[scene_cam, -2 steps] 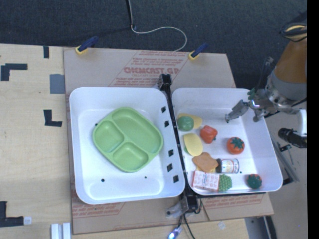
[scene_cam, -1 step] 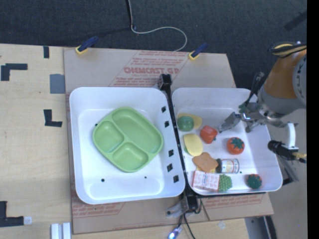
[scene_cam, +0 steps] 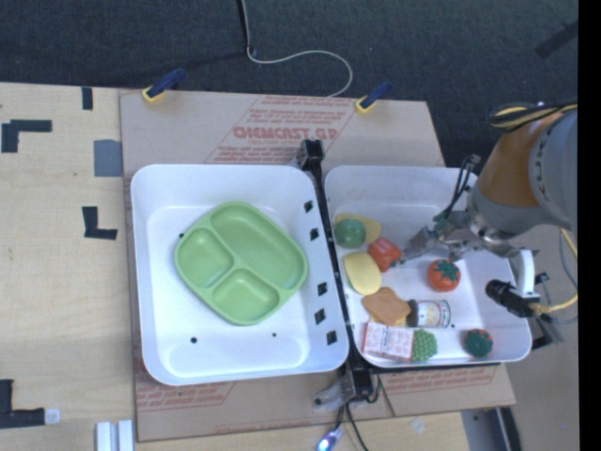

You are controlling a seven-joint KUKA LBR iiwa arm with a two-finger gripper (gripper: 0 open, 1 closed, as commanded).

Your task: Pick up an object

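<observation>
I see the gripper (scene_cam: 406, 249) low inside the right bin (scene_cam: 413, 178), its dark fingers pointing toward the bin's left wall; I cannot tell how far apart they stand, and nothing shows between them. A red toy pepper (scene_cam: 382, 252) lies just beside the tips, a green ball (scene_cam: 349, 232) further left, a tomato (scene_cam: 443, 273) below the wrist. The left bin (scene_cam: 155, 252) carries a green divided plate (scene_cam: 241, 262). Both bins sit on cardboard (scene_cam: 272, 125) over a wooden bench (scene_cam: 56, 242).
</observation>
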